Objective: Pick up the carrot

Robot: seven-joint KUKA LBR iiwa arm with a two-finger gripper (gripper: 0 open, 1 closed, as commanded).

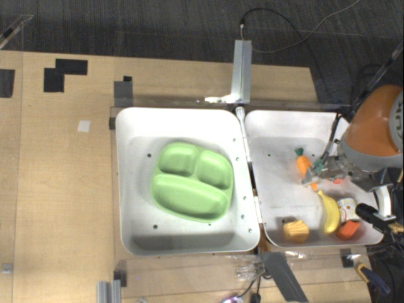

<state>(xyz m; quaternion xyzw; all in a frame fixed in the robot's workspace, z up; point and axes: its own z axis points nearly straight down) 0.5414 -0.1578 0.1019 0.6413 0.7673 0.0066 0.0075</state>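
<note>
The carrot (303, 163) is small and orange with a green top, and it lies in the middle of the right bin (278, 137). My gripper (320, 171) hangs low over the bin, right beside the carrot on its right and lower side. The arm's orange band (372, 128) sits above it at the right edge. The carrot rests on the bin floor, not lifted.
A banana (328, 211) lies just below the gripper. A yellow-orange food piece (295, 230), a red-orange piece (349, 230) and a small white item (346, 205) sit along the bin's front wall. The left bin (132, 169) holds a green divided plate (191, 180).
</note>
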